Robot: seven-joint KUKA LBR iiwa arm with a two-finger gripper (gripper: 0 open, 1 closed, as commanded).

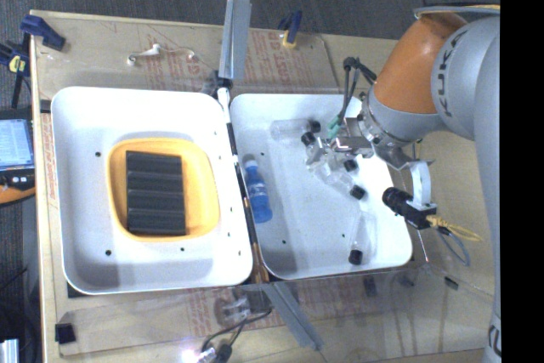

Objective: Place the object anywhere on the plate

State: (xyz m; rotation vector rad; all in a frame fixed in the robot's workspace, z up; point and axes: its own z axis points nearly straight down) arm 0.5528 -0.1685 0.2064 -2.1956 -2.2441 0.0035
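Presently my jaws (330, 150) sit over the upper part of the right white bin (293, 255); whether they are spread or pressed together I cannot tell. A blue plastic bottle (256, 192) lies against that bin's left wall. The yellow plate (202, 183) bearing a black ribbed block (155, 192) rests in the left white bin (76, 183)

Both white bins (76, 183) are showing a smooth, faintly glossy plastic surface. The yellow plate (200, 200) is looking like matt plastic under a dark ribbed pad (155, 191). The blue bottle (256, 193) is gleaming like plastic. The bench (127, 42) is showing bare, scuffed wood.
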